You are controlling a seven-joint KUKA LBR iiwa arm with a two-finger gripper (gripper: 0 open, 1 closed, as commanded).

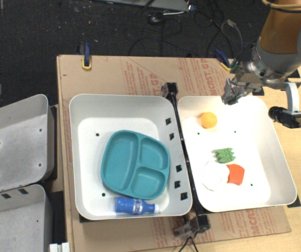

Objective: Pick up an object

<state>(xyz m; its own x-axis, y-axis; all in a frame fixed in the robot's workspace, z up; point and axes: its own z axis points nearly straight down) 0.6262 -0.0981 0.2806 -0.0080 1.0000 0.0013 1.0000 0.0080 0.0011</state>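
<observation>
In the right bin [276,156] lie a small orange ball [208,120], a green leafy piece [224,155], a red-orange block [235,175] and a flat white disc [213,176]. My gripper [231,96] hangs over the bin's far edge, up and to the right of the ball, apart from every object. Nothing shows between its dark fingers. The left bin [87,114] holds a teal divided plate [135,164] and a blue bottle [134,207] lying on its side at the near wall.
A black clamp bar [179,140] runs between the two bins. Brown board [139,72] borders the bins at the back. White bin lids [13,140] lie off to the left. Cables cross the dark floor behind the bench.
</observation>
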